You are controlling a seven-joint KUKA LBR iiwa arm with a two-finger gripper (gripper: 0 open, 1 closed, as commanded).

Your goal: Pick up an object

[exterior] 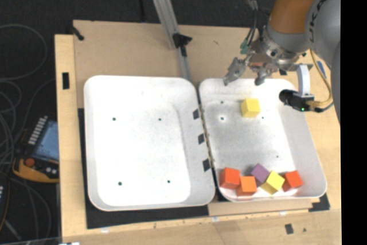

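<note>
The gripper hangs with fingers spread above the right bin's far rim, just beyond 1 yellow cube. 5 blocks cluster along the near wall.

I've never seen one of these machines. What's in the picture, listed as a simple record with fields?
arm: grey and orange, reaching in from the right
claw: open, holding nothing, above the right bin's far edge
right bin: one lone yellow cube; near edge has a cluster of orange, purple and yellow blocks
left bin: white, shallow
</note>
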